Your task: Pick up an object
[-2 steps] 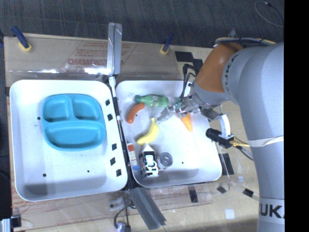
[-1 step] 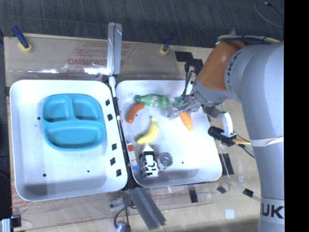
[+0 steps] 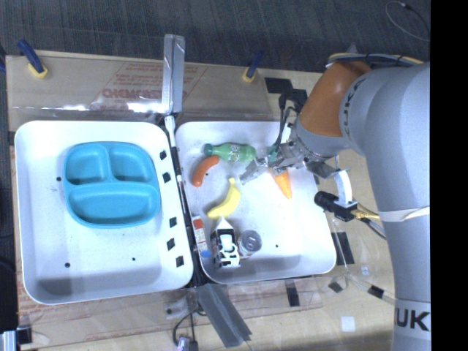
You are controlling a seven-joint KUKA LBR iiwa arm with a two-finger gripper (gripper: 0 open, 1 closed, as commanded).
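While beside carrot, hand

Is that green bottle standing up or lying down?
Lying down: the green bottle rests on its side in the right bin, cap end toward the sausage.

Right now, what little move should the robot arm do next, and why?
Probably lower the gripper a little onto the green bottle. It sits in the right bin by the bottle's end, with the orange carrot just beside it. Nothing shows between its tips, so nothing is picked up yet.
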